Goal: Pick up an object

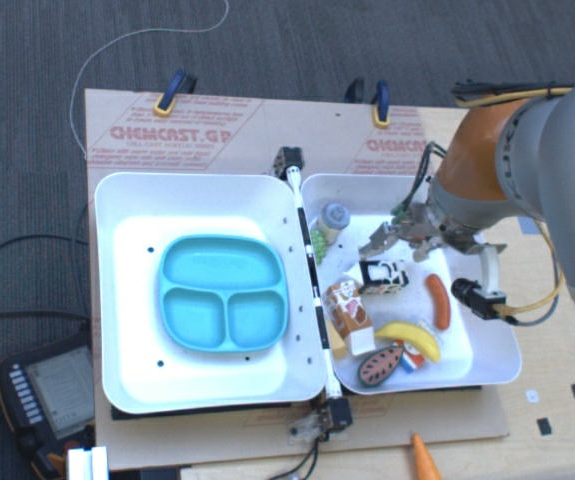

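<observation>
Over the right bin (487, 353), the tool (385, 268) sits low among the items, arm coming in from the bin's far right corner. Tool is on top of a small black-and-white item (395, 276) near the bin's centre; fingers are hard to read against it, so can't tell if they're spread or pinching, and can't confirm a grasp.

Other items, placed relative to that black-and-white item:
- grey bottle (334, 216): up and left, near the bin's back left corner
- sausage (439, 300): just right, lying lengthwise toward the bin's front
- banana (411, 337): below, curved side up
- brown-and-white pack (347, 313): below left, against the bin's left wall
- dark oval item (378, 365): further below, at the bin's front edge, beside a small red-and-blue piece (412, 359)

Left bin (127, 378) holds a blue divided tray (224, 293), three compartments, well apart from the tool. Both bins sit on a board (187, 133) clamped to the desk (552, 408). Orange tip (423, 457) pokes in at the desk's front edge.
</observation>
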Controlling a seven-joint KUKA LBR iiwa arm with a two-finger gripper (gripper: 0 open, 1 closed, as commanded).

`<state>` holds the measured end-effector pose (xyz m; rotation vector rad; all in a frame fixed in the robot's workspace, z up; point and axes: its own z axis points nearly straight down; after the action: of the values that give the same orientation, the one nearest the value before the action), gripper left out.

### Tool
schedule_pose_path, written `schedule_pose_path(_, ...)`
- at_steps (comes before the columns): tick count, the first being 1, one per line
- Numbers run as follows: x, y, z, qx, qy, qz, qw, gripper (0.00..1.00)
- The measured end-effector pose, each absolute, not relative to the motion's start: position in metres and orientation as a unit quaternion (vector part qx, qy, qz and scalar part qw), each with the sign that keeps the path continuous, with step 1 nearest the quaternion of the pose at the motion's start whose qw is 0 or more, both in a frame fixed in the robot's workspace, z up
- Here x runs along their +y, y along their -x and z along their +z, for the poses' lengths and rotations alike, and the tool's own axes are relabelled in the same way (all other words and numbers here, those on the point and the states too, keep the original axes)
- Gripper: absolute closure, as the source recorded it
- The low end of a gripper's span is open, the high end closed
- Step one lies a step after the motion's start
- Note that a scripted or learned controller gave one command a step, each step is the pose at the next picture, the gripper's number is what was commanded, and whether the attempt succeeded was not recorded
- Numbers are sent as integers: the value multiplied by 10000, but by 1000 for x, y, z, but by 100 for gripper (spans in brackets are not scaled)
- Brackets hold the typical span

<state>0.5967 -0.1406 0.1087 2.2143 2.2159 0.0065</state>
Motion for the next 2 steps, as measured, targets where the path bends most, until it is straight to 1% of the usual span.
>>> schedule_pose_path(1,-118,-558,89,7065,-7077,22,67,0)
schedule_pose_path(2,-118,-559,99,7065,-7077,30,66,100)
